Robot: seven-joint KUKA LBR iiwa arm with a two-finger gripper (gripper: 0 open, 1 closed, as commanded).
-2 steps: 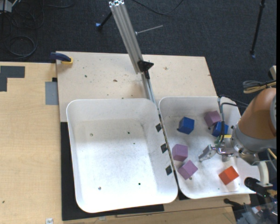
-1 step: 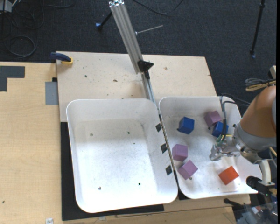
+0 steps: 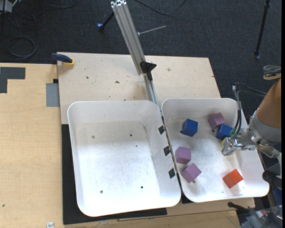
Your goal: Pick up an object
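The right bin (image 3: 206,197) holds several cubes. A blue cube (image 3: 190,127) lies near its left wall, and a purple cube (image 3: 215,120) touches a second blue cube (image 3: 223,131) at the far right. Two purple cubes (image 3: 183,154) (image 3: 191,172) sit near the divider, and an orange cube (image 3: 233,178) rests at the front right. My gripper (image 3: 227,147) reaches in from the right, low over the bin floor, just in front of the second blue cube and behind the orange one. Nothing is visibly held in it.
The left bin (image 3: 85,127) stands beside the right one, with black clips along the shared wall (image 3: 166,150). A slanted metal bar (image 3: 133,42) rises behind the bins. The arm's wrist (image 3: 266,132) hangs over the right bin's right rim.
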